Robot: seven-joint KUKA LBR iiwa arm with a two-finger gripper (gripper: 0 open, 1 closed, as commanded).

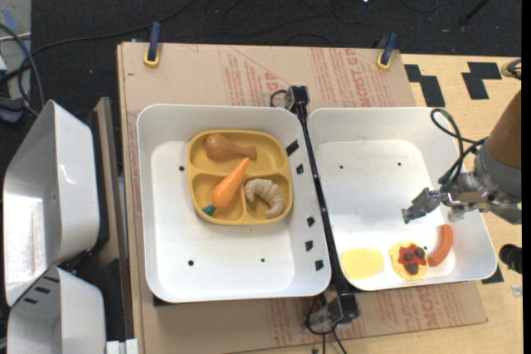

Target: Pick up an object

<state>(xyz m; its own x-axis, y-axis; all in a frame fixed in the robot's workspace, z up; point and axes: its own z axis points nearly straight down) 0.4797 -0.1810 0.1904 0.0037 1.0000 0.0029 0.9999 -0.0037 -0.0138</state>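
Two white bins side by side: yellow divided plate (241,177) with drumstick (229,147), carrot (231,184) and shrimp (265,193) at left; at right, sausage (440,245), pizza slice (410,258) and yellow disc (362,263) along the near wall. Gripper (423,205) low just beyond the sausage, nothing visibly held, finger state impossible to tell. Sausage probably light, smooth plastic, rounded, apt to roll; best pinched across its middle.

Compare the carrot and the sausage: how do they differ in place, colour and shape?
The carrot lies in the yellow divided plate in the left bin; the sausage lies directly on the floor of the right bin. The carrot is orange and tapers, with a green end; the sausage is redder, rounded and evenly thick. The sausage is close to the gripper; the carrot is far. Both are elongated and lie diagonally.
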